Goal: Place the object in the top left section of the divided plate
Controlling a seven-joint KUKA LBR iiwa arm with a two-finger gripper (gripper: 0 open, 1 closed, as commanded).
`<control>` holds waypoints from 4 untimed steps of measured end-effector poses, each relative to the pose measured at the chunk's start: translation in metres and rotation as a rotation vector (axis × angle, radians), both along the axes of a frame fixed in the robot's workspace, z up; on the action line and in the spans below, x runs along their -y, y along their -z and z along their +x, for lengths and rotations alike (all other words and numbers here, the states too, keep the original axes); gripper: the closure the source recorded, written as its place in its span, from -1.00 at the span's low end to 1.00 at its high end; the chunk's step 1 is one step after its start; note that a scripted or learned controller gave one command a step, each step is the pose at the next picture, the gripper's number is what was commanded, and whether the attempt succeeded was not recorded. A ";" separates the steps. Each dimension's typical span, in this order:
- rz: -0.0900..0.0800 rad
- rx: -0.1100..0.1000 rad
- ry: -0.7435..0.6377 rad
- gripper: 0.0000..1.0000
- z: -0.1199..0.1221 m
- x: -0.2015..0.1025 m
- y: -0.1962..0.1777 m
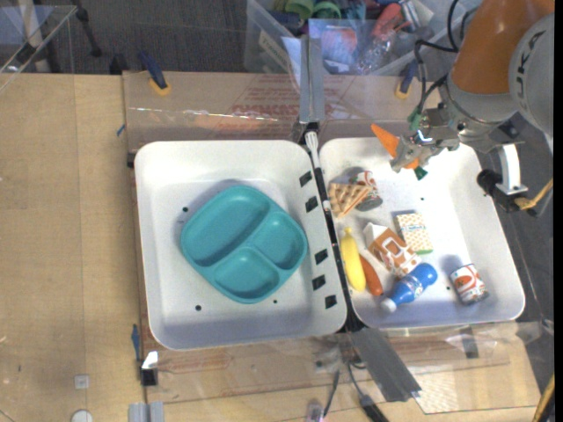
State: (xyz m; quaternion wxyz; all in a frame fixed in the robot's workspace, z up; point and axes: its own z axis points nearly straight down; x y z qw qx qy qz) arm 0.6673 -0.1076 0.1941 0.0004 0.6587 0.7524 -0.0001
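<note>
**Carrot at the jaws over the right bin**

Nearest in the right bin (506, 271), a small can (468, 283), a blue bottle (410, 287) and a banana (353, 262) are lying close together. In the left bin (158, 236) the teal divided plate (243, 242) is sitting near the middle. Farther back, the gripper (412, 152) is hanging above the right bin's far edge, its jaws appearing clamped on an orange carrot (384, 137).

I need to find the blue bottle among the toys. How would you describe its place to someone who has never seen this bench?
Look in the right white bin, at its near edge. The blue bottle lies on its side there, between the orange-red toy beside the yellow banana and a small orange-and-white can. It is the only blue item in that bin.
</note>
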 end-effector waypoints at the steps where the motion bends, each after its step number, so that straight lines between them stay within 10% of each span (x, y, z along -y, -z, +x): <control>1: 0.002 -0.002 -0.143 1.00 -0.053 -0.063 0.010; 3: 0.002 -0.004 -0.305 1.00 -0.113 -0.176 0.010; 4: 0.002 -0.003 -0.304 -1.00 -0.113 -0.175 0.010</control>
